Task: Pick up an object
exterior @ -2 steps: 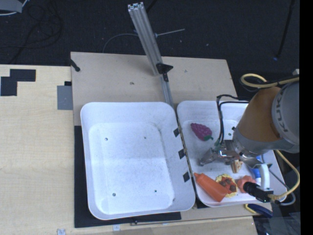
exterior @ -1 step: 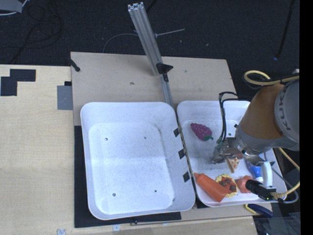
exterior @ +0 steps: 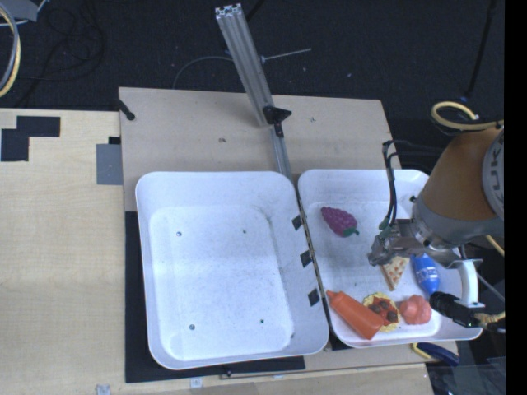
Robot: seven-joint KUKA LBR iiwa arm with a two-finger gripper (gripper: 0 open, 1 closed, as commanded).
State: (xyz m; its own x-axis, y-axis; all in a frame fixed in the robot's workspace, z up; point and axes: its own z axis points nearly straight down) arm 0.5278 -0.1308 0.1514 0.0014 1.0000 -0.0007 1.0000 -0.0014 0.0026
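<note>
Left bin sits next to the right bin, arm over the right one. Toy carrot, purple grapes, blue bottle in there. Gripper touches a pizza slice; can't tell about any grasp.

Gripper tips blurred; pizza slice partly hidden.

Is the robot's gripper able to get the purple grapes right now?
Probably yes. The purple grapes lie alone in the right bin with bare floor around them, and the gripper hangs close by to their right.
</note>
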